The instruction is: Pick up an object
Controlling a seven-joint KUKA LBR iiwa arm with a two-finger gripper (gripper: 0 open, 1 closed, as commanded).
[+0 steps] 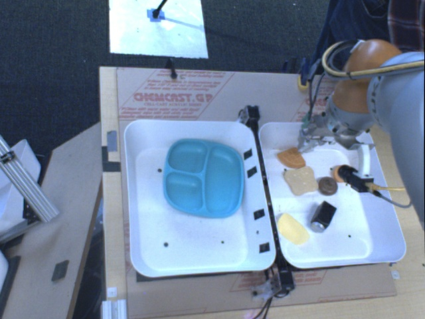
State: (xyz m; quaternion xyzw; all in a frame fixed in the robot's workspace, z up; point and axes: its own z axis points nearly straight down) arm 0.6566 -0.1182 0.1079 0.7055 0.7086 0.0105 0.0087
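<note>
My gripper (307,139) hangs low over the far left part of the right bin (382,244), just above and behind an orange-brown pastry piece (291,157). I see nothing held in it. Nearer the front lies a beige toast slice (300,180), with a small brown round piece (327,186) to its right. A black can (323,216) lies toward the front of the bin, and a pale yellow piece (293,228) sits to its left near the divider.
The left bin (149,244) holds a blue divided plate (203,177). A black clip strip (260,178) runs between the bins. The grey arm (392,105) fills the right side. A white sheet (157,20) lies beyond the bench.
</note>
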